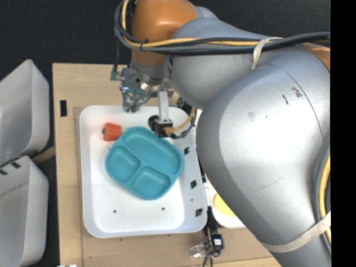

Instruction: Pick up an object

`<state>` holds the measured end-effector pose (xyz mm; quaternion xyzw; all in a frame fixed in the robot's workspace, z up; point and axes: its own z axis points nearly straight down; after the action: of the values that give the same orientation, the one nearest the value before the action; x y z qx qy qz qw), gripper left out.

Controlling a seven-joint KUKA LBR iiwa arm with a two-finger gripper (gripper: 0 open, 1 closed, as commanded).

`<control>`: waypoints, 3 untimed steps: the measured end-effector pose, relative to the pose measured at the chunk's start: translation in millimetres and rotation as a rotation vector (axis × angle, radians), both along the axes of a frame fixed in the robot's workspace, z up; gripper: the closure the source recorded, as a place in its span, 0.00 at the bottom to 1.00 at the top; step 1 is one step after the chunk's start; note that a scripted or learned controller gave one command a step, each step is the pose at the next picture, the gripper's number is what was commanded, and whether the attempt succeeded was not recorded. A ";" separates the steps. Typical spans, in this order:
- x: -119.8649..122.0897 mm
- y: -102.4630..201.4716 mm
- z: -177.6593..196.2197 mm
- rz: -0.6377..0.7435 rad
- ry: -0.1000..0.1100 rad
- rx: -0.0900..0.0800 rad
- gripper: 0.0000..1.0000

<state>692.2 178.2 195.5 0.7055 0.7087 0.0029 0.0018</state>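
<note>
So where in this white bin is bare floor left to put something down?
The white bin has a bare band between its near wall and the teal divided plate. A narrower strip runs along the left wall, below the small orange object. The far end is crowded: the gripper hangs there near the orange object and the plate's rim.

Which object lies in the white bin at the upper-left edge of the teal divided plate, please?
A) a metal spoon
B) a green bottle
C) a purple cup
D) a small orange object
D: a small orange object lies in the white bin, at the upper-left edge of the teal plate.
</note>
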 end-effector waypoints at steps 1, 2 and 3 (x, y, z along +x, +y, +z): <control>-2.0 -58.2 22.4 -0.008 0.008 -0.005 1.00; -3.2 -84.8 -14.8 -0.006 0.012 -0.005 1.00; -4.0 -39.0 -55.0 0.000 0.013 -0.003 1.00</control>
<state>688.3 139.1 140.5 0.7055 0.7087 -0.0028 -0.0018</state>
